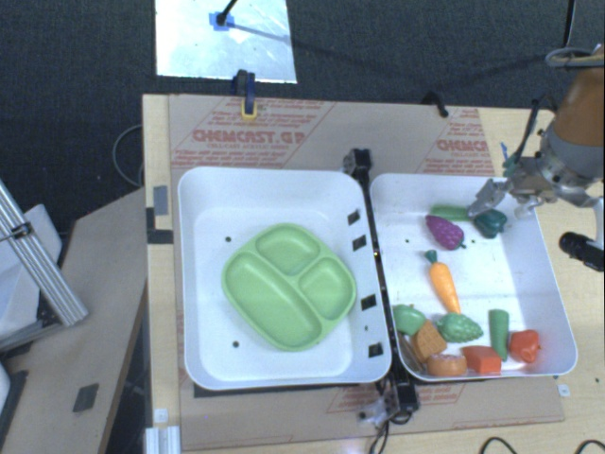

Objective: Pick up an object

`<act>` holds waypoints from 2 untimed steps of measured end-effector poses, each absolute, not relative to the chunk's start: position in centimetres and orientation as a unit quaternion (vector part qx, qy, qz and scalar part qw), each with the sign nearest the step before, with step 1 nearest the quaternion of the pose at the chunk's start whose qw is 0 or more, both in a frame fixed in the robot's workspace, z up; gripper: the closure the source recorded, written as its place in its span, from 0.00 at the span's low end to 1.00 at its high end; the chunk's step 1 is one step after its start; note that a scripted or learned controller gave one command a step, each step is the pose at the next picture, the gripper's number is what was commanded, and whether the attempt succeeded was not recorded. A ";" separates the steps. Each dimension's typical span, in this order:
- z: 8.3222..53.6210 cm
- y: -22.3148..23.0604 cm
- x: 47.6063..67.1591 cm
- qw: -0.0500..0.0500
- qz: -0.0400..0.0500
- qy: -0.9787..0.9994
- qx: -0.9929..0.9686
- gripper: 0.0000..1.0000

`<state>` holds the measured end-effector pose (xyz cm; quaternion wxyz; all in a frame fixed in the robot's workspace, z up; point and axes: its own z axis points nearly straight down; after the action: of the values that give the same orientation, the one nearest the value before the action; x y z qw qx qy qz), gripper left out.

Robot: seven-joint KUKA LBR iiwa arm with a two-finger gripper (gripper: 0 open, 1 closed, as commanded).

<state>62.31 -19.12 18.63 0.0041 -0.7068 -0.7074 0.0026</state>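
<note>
Bench top (312, 126) is pale wood/cardboard with red "CHEMCAST" lettering, sitting on a tan table (113, 282). Dark carpet-like floor (66, 64) surrounds it at top and left. A shiny silver sheet (225, 26) lies on the floor behind the bench, with a blue tab and a thin black rod on it. A blue-and-yellow clamp (246, 95) grips the bench's far edge. An aluminium extrusion frame (33, 258) leans in at left. Black cables run at bottom right. Lighting is even and diffuse.

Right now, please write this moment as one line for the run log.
arm: over right bin far corner | hand: at dark green toy | grasp: unconfirmed | green plate: left bin
</note>
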 end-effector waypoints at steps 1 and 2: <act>19.3 -19.1 62.6 -0.001 -0.001 -0.708 -0.706 0.00; 14.2 -18.2 63.1 0.000 0.000 -0.709 -0.705 0.00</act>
<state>63.13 -18.15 14.23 -0.0003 -0.7050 -0.7092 -0.0001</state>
